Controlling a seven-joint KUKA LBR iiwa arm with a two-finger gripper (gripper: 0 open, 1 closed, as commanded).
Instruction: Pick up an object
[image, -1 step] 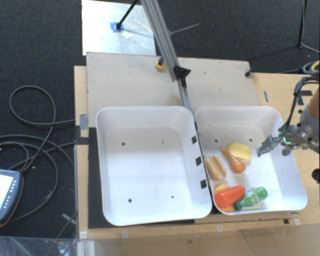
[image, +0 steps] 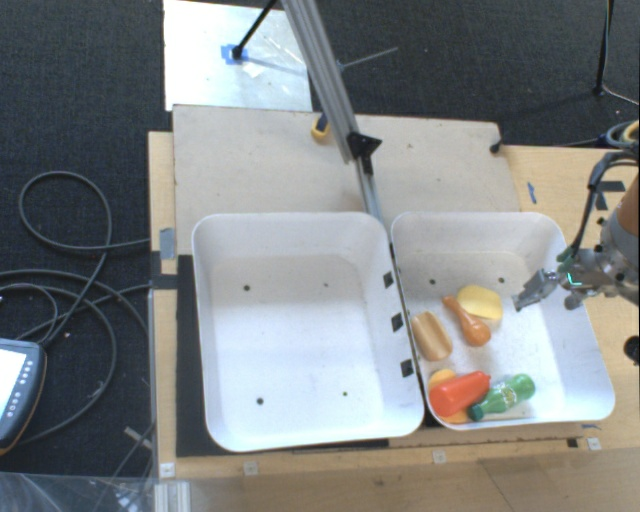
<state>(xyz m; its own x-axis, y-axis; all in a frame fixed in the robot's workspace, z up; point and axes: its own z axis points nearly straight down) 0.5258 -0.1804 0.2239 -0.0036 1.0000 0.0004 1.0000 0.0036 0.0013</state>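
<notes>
The right bin (image: 470, 235) holds several toy foods. A yellow piece (image: 481, 300) lies near its middle, touching an orange carrot-like piece (image: 470, 324). A tan bread roll (image: 431, 336) rests by the left wall. At the front lie a red pepper (image: 459, 392) and a green bottle (image: 503, 396), with a small yellow piece (image: 441, 378) partly hidden behind the pepper. My gripper (image: 530, 293) hangs over the right side of this bin, just right of the yellow piece and apart from it. Nothing shows in its grasp.
The left bin (image: 290, 235) sits beside the right one, sharing a middle wall with black tabs (image: 396, 322). A slanted metal pole (image: 330, 80) crosses above the bench at the back. Cables and a pendant (image: 15, 385) lie on the floor to the left.
</notes>
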